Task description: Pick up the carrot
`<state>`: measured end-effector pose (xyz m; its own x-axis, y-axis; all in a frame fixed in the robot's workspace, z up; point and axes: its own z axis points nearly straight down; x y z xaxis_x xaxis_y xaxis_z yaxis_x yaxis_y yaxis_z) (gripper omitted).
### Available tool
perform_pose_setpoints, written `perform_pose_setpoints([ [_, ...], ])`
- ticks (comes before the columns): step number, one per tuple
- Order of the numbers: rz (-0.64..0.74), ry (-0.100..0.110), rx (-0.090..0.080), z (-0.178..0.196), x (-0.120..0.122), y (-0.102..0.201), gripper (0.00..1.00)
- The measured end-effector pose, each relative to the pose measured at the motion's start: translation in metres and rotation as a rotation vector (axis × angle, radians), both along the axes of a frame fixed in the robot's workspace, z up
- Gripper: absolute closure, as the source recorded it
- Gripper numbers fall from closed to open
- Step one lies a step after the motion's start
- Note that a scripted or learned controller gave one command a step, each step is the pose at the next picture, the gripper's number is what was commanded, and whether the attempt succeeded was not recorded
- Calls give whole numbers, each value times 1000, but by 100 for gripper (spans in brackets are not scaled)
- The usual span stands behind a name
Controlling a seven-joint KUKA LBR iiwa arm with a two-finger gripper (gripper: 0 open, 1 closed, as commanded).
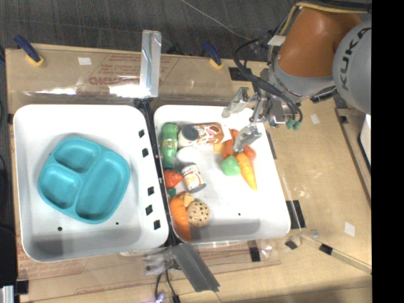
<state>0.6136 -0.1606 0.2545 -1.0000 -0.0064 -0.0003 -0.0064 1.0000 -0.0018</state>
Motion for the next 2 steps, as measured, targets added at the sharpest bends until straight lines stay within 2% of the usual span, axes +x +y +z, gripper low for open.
perform_pose_setpoints([
  [1,113,9,5,-115,-28,9,0],
  [2,251,-4,1,-150,4,-25,0],
])
